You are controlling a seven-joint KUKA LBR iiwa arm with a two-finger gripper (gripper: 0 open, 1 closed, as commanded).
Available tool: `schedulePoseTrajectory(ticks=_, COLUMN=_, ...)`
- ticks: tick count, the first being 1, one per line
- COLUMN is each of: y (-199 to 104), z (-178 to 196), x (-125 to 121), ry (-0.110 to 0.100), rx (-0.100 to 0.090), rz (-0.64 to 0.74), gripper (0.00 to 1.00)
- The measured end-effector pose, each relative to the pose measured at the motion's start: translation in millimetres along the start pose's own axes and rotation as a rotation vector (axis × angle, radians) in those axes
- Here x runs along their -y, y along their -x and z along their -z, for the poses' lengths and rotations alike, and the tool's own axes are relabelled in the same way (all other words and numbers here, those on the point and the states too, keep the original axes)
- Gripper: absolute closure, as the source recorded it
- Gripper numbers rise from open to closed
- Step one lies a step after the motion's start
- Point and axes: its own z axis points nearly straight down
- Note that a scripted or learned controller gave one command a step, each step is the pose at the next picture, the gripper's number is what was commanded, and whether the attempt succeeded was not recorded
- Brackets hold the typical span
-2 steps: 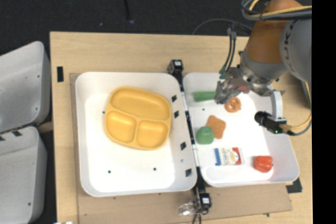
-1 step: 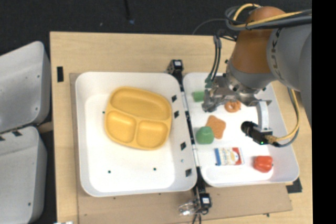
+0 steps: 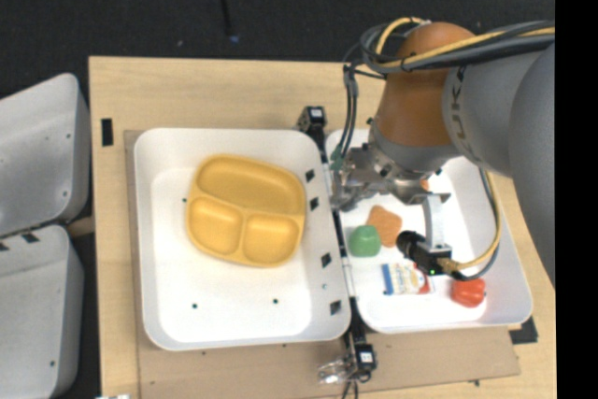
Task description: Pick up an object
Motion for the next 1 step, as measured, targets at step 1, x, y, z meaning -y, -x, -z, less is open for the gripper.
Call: schedulePoseTrajectory(ticks=1, y=-52.1, z=20.4, x=23.2, ry=0.001, rx=-0.001, rz=0.001, gripper=1.0)
